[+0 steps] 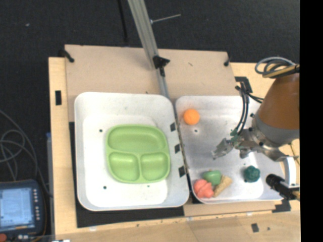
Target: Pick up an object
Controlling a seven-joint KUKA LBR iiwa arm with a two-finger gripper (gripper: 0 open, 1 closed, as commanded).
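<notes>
Green divided plate [138,153] in left bin [86,110], four small objects in right bin [212,107], pincer [222,149] spread wide, holding nothing.

Even overhead light, soft low-resolution picture, mild glare on the white bins [126,102], dark surroundings, faint shadows

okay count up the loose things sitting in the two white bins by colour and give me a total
Green: 3, the divided plate, a light green piece and a dark green piece
Orange: 1, the ball
Pink: 1, a lumpy piece
Tan: 1, a cone-like piece
Total: 6
</notes>
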